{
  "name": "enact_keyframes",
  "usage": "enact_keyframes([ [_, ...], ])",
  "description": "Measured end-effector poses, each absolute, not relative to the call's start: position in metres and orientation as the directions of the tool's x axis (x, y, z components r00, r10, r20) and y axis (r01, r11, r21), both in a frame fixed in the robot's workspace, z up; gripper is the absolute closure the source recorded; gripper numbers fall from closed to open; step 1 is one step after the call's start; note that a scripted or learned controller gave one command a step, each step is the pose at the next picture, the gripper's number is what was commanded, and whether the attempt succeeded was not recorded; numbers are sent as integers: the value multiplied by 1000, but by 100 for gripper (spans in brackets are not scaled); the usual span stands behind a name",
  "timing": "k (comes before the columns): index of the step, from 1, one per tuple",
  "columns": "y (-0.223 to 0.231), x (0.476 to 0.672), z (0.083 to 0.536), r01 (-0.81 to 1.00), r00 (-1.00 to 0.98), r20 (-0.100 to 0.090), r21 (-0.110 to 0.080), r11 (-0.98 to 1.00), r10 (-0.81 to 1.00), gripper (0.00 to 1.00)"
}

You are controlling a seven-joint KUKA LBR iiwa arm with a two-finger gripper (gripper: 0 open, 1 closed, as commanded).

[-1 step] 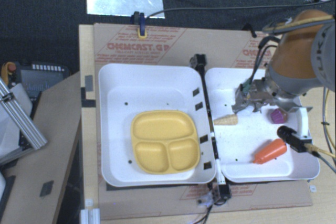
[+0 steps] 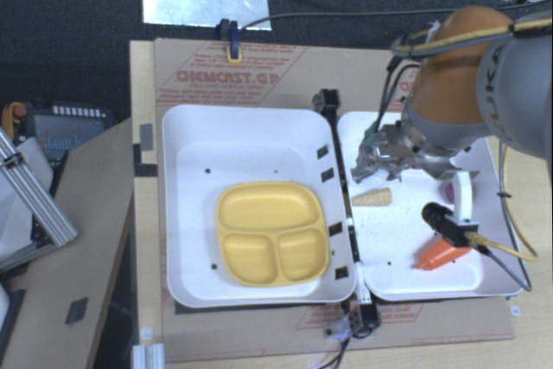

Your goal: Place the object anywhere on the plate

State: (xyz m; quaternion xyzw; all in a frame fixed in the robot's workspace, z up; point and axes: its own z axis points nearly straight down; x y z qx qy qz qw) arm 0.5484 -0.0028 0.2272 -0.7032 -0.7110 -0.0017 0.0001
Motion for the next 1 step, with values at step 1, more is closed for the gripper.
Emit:
enact_keyframes([
  [1, 51, 546, 216, 1000, -10, 2, 0, 10, 1000, 100],
])
